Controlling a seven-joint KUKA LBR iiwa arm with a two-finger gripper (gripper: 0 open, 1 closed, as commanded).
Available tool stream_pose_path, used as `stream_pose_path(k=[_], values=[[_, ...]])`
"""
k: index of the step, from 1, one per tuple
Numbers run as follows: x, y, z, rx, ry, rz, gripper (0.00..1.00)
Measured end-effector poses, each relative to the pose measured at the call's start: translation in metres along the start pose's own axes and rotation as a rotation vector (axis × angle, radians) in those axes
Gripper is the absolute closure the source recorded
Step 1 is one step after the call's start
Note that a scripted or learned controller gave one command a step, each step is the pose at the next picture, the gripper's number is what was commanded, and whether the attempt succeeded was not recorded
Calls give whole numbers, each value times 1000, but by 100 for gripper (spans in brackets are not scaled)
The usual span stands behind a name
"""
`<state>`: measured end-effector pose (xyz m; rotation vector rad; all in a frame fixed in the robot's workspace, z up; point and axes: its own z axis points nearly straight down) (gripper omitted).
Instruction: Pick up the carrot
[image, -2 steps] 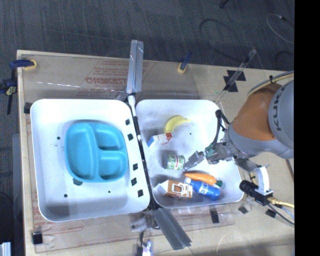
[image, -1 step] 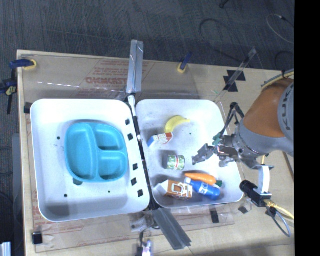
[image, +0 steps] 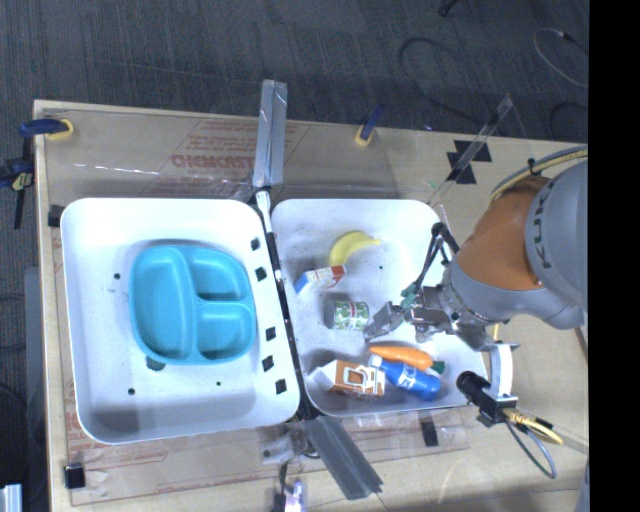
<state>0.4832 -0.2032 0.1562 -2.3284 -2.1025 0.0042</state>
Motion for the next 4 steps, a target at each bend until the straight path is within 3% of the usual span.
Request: stream_pose_path(k=[1,3,4], values=[[0,0,0,0,0,0,0],[-3,-4,62,-9,-3,-32,0],[-3,-4,63,-8,-2,-49,0]])
